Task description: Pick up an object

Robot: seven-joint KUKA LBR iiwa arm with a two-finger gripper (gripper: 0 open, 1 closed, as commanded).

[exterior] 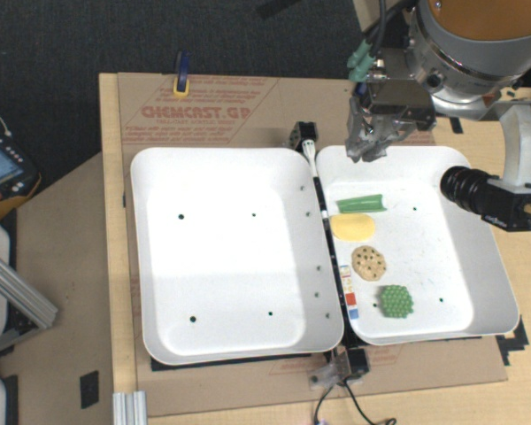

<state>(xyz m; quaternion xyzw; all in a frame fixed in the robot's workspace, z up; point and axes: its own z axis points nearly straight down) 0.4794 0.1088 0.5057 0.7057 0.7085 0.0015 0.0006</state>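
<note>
The right bin point(460, 264) holds several small objects along its left side: a green pea pod point(361, 204), a yellow lemon-shaped piece point(352, 227), a round cookie point(368, 262) and a green bumpy broccoli-like piece point(395, 301). My gripper point(365, 151) hangs over the far left corner of the right bin, above and behind the pea pod, apart from all the objects. Nothing is visible between its fingertips.
The left bin point(159, 264) lies beside the right one, with a black divider strip point(322, 211) between them. A black cylindrical fixture point(478, 193) juts in over the right bin's right rim. Cardboard point(203, 104) lies under both bins.
</note>
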